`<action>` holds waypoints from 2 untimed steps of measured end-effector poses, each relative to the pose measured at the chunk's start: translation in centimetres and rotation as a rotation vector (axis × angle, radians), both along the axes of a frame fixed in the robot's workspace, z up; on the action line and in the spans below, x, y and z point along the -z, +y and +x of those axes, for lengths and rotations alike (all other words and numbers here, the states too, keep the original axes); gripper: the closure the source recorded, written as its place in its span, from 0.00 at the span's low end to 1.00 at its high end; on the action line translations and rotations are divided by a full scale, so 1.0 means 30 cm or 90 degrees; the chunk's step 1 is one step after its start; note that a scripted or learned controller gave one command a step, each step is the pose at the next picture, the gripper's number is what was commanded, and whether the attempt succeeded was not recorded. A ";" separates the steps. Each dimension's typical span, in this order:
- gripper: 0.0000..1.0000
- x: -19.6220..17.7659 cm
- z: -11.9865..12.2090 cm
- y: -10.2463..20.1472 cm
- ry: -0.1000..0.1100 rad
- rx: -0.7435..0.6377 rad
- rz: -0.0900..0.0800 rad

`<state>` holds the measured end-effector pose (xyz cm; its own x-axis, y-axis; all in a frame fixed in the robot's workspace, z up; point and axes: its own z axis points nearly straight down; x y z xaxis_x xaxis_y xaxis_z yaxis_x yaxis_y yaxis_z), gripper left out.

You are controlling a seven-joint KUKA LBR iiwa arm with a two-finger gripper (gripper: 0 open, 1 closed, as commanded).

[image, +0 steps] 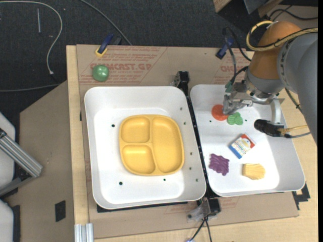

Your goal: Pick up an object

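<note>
Camera view: gripper (233,106) low over the far end of the right bin (282,178), right above two small toys, a red piece (219,113) and a green piece (234,119), which touch each other. Cannot tell whether the gripper is released or clenched (wrist hides it). Red piece lies just to the left of the tool tip, green piece just nearer the camera; either looks like the likely target. Well apart, toward the near end: a small box (241,145), a purple toy (219,163), a yellow toy (254,171). Left bin (101,135) carries a yellow divided plate (151,144). Green ball (100,73) on the board outside
</note>
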<state>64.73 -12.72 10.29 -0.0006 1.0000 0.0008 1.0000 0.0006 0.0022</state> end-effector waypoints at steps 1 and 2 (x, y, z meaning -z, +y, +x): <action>1.00 -0.215 0.002 -0.012 -0.003 0.000 -0.001; 1.00 -0.400 0.009 -0.012 -0.004 0.000 -0.001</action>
<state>64.99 -13.08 22.29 -0.0012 1.0000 -0.0014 1.0000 0.0012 0.0083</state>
